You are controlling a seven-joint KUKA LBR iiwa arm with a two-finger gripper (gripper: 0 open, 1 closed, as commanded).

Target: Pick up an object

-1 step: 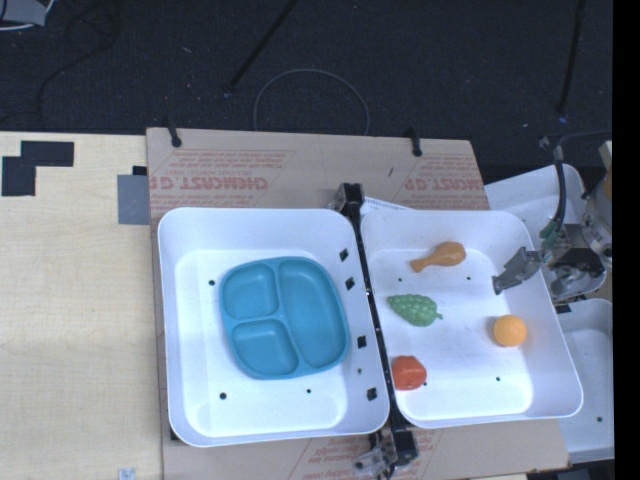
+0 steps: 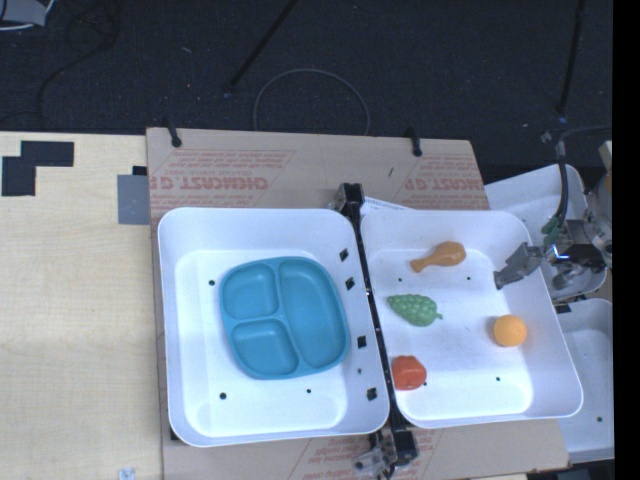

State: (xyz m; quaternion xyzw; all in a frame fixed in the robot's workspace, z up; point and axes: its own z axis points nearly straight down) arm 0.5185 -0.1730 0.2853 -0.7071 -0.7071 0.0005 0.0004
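The green grape bunch (image 2: 414,309) lies near the middle of the right bin (image 2: 470,408), and everything else is placed from it. Up and to its right, toward the bin's far wall, lies the tan chicken drumstick (image 2: 439,257), thick end to the right. Down and slightly left of the grapes, close to the divider between the bins, sits the red tomato (image 2: 408,372). To the right of the grapes and a little lower rests the orange ball (image 2: 510,331), well apart from them. None of these four objects touch one another.

Further right of the grapes, past the orange ball and higher up, the gripper (image 2: 524,264) hangs over the right bin's right rim, a grey finger (image 2: 514,266) reaching in toward the bin. Whether the jaws stand apart or together cannot be told from here, and nothing is seen between them. The gripper is apart from every object in the bin.

Left of the grapes, across the divider, the left bin (image 2: 190,388) holds a blue divided plate (image 2: 282,317) with three compartments. Both bins sit on a cardboard sheet (image 2: 300,173) on the bench (image 2: 70,318)
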